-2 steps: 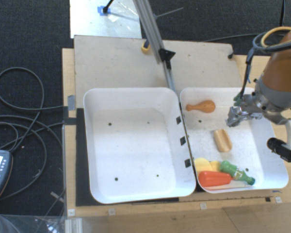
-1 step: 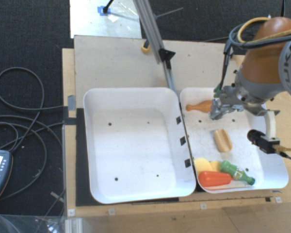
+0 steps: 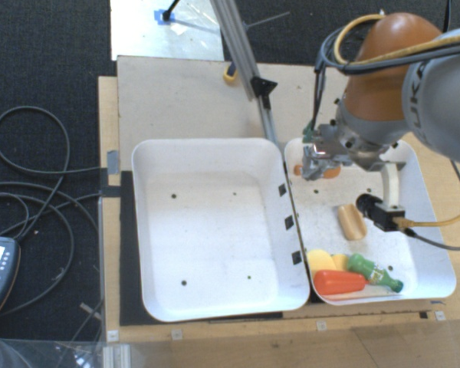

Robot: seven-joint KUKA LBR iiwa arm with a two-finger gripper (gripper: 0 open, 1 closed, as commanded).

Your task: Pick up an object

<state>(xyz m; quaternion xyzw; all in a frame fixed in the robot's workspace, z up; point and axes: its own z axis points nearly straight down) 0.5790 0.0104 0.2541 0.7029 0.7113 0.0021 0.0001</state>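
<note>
The gripper [image 3: 316,164] sits low at the right bin's [image 3: 437,271] far left corner, over a small orange object [image 3: 331,172], mostly hidden; whether its fingers grip cannot be determined. A tan roll [image 3: 352,221] lies mid-bin. A yellow piece [image 3: 320,261], red pepper [image 3: 339,282] and green bottle [image 3: 375,273] crowd the near rim.

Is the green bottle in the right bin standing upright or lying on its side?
Lying on its side. The green bottle stretches flat along the right white bin's floor, beside the red-orange vegetable-shaped toy.
</note>
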